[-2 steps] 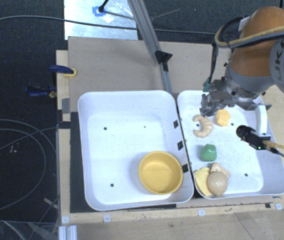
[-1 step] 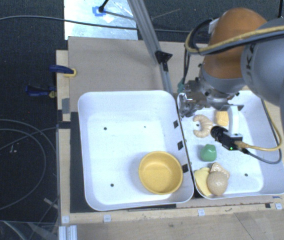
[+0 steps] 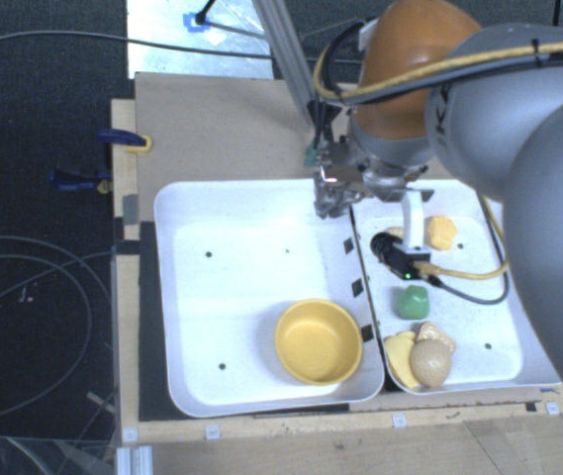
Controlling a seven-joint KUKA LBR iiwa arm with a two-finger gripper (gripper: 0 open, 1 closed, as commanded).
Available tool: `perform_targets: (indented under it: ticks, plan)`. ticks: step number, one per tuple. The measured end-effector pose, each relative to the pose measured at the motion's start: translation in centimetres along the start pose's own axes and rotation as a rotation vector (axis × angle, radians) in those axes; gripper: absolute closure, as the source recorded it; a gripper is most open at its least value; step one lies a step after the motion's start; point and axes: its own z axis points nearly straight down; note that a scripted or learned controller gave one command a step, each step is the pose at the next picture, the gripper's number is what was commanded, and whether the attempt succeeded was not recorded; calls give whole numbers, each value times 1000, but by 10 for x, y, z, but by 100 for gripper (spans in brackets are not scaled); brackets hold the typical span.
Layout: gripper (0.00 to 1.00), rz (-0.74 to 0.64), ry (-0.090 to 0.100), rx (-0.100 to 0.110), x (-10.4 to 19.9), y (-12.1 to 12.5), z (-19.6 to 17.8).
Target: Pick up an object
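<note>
My gripper (image 3: 331, 198) hangs at the far edge of the left bin (image 3: 222, 265), close to the divider between the two bins, and nothing shows in it. A yellow bowl (image 3: 318, 340) sits upright in the left bin's near right corner. The right bin (image 3: 489, 349) holds a small green object (image 3: 413, 303), a yellow lumpy object (image 3: 441, 232) near its far side, and a tan rounded object (image 3: 430, 361) on a pale yellow piece (image 3: 399, 347) in the near corner. The grey arm with its orange band (image 3: 410, 57) covers much of the right bin.
A black part with a yellow cable (image 3: 397, 253) hangs from the arm over the right bin. A metal pole (image 3: 281, 28) slants up behind the gripper. Blue and yellow clamps (image 3: 113, 156) grip the bench's left edge. Cables lie on the floor at left.
</note>
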Motion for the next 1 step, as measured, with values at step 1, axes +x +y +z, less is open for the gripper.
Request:
perform_targets:
  ticks: [1]
  plan:
    - [0, 5, -3, 2, -4, -1, 0]
